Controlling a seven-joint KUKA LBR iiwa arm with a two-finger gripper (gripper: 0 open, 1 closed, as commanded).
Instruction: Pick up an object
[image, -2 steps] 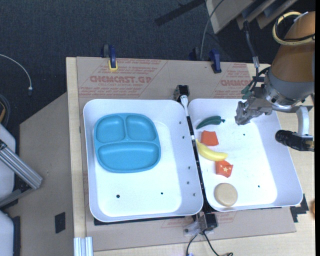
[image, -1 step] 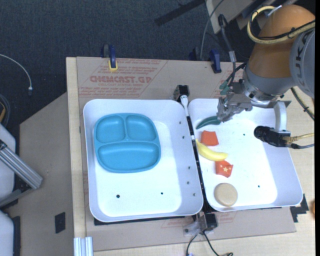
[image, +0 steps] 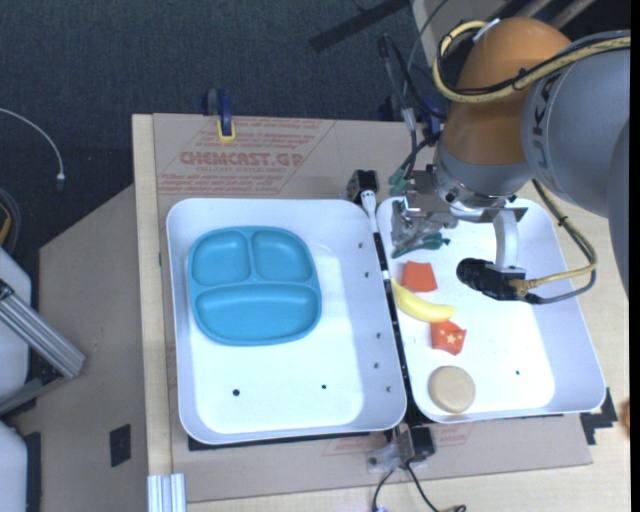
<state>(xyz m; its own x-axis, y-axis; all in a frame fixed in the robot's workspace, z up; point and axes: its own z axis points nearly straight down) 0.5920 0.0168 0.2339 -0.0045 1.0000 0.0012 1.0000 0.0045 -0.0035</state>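
1. The arm (image: 500, 90) reaches in over the right bin (image: 545, 345), and its jaws hang low near that bin's far left corner. From here I cannot tell whether the jaws are apart or together, and I see nothing between them.
2. I would say the step in hand is the approach: lining up over something to pick, with no grasp made yet.
3. Four things lie along the left side of the right bin. A red block (image: 418, 275) lies just on the near side of the jaws. A banana (image: 420, 304) comes next, then a small red piece with a pale spot (image: 449, 338). A round tan disc (image: 452, 388) sits toward the near edge.
4. The red block looks the likeliest target. The next move would call for a short shift toward the near edge and a straight drop. The block and the banana are close together, so there is a risk of nudging the banana.
5. The left bin (image: 340, 340) holds a blue divided plate (image: 255, 285) toward its far edge.
6. Both bins rest on a brown printed board (image: 240, 155) on the counter, and a blue clamp (image: 222, 112) grips the board's far edge.
7. Around it is dark blue floor (image: 100, 60), with a white cable (image: 40, 140) and a metal rail (image: 40, 335) off to the left.
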